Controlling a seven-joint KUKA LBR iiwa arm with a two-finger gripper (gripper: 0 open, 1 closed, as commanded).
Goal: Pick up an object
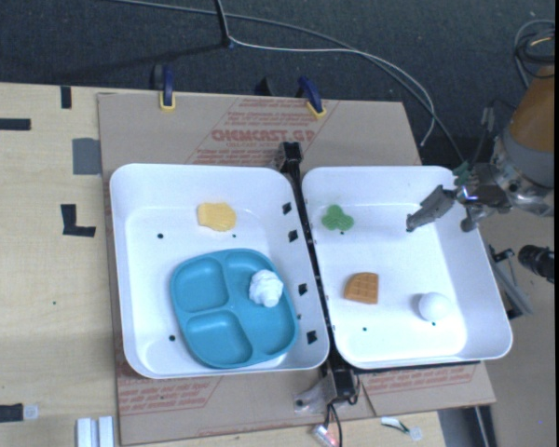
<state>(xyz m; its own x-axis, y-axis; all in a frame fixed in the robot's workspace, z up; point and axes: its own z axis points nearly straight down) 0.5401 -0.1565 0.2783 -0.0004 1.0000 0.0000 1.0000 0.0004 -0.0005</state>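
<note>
Objects for picking are lying scattered across two white bins: in the right bin, a green floret-shaped piece is sitting at ten o'clock, a brown waffle-like square near the centre, and a white ball at five o'clock. The gripper is hanging over that bin's two o'clock corner, its two fingers spread open and holding nothing, well apart from all three items. In the left bin, a blue divided tray is occupying the six o'clock half, with a white lump resting in its right compartment and a yellow piece lying at twelve o'clock. Black clips are lining the seam between the bins.
</note>
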